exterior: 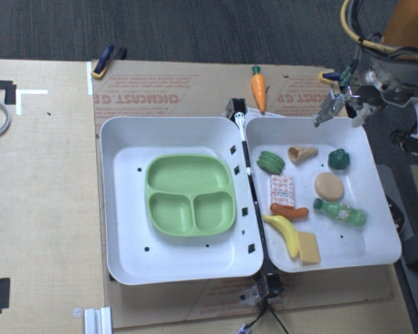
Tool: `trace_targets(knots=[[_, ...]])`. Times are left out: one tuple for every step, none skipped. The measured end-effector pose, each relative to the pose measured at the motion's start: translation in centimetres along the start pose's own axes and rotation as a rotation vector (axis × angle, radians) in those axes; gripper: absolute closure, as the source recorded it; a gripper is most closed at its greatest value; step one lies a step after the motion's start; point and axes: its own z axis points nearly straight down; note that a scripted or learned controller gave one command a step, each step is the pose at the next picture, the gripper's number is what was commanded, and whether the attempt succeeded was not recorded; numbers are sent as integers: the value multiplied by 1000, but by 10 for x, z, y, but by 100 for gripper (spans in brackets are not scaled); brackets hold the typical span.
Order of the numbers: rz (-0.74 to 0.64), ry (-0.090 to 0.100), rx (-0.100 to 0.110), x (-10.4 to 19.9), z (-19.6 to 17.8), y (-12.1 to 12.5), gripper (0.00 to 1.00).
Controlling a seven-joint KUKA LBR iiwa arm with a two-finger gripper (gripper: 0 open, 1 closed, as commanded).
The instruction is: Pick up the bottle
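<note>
You are at the approach step — nothing has been grasped yet. The pincer [341, 111] hangs at the upper right, over the far rim of the right bin [383, 245], and its two fingers look spread apart with nothing between them.

The bottle [340, 212] you want is the small green one lying on its side in the right bin, toward that bin's right wall, its long axis running roughly left to right with a slight downward slant. It sits just below the round tan bun [329, 186], close enough that the two may be touching; you cannot tell for sure from this angle. A red sausage [290, 212] lies to its left, with a gap, and the yellow cheese wedge [307, 248] and banana [283, 232] are farther down and left. The dark green piece [339, 159] sits well above.

Your next move, as I judge it, calls for carrying the pincer toward the near side of the bin until it is over the bottle's middle, turning the wrist so the fingers straddle the narrow width rather than the length, then descending. Mind the bun — the far finger needs room between it and the bottle. A rounded body lying flat may roll off when squeezed.
</note>
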Motion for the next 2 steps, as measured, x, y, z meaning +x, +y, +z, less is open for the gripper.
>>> trace_targets(knots=[[-2,-1,-1,0,-10,0,100],[-69,-1,0,-44,-115,-33,100]])
